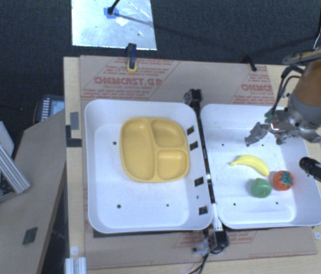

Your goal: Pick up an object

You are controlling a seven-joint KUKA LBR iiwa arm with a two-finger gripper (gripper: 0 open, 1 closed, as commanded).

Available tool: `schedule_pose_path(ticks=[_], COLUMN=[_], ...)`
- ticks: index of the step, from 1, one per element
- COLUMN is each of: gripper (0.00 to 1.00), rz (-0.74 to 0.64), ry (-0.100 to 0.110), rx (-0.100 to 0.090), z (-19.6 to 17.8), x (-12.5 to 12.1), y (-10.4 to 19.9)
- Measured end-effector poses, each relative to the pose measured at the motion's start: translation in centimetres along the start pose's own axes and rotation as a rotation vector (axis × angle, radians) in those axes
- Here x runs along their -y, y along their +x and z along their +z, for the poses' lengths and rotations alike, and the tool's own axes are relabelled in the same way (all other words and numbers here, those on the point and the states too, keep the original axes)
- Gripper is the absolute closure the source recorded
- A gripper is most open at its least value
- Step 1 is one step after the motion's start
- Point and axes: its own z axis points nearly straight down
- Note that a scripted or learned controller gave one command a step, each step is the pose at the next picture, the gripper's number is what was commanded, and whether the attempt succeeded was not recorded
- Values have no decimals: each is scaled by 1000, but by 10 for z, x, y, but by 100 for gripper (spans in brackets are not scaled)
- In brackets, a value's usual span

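Yellow banana [251, 164] lies just below the end effector [257, 135] — grip unclear.

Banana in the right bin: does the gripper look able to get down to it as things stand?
Probably yes: the gripper is just above-left of the banana, nothing lies on it, and the green pepper sits apart.

Only readable print is sitting on the brown sheet [166, 73] under the two bins: red block letters reading "CHEMCAST G P" are showing along its far edge, approx. above the left bin [100, 170]. A second red print is peeking out near the far right corner, above the right bin [308, 210], looking like the same word but cut off and tilted, so can't read it fully. Fainter red lines are running under both, too small to make out.
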Motion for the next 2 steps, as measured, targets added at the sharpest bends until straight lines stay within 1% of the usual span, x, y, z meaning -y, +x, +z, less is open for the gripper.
schedule_pose_path(ticks=[1, 2], gripper=[0, 0], rz=[1, 1], ry=[0, 1], rx=[0, -1], z=[47, 99], x=[-3, -3], y=[-8, -8])
